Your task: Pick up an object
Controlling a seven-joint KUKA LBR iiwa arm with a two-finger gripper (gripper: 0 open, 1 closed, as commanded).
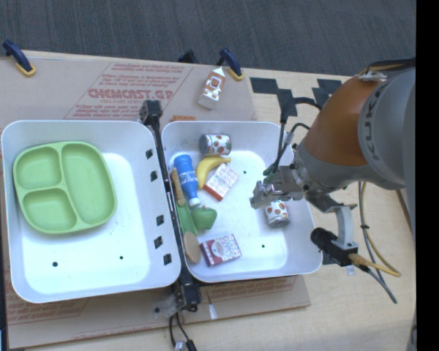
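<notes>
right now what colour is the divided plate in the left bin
Light green, seen clearly in the camera view: the divided plate lies in the left bin.

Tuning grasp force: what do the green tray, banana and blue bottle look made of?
Green tray: looks like moulded plastic, matte, uniform colour with rounded compartment walls. Banana: probably toy plastic, flat even yellow. Blue bottle: likely plastic, slightly glossy, white cap; too small to be sure.

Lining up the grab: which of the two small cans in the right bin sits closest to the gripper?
The can by the bin's right side, just below the gripper. The other can lies near the top wall, above the banana.
</notes>
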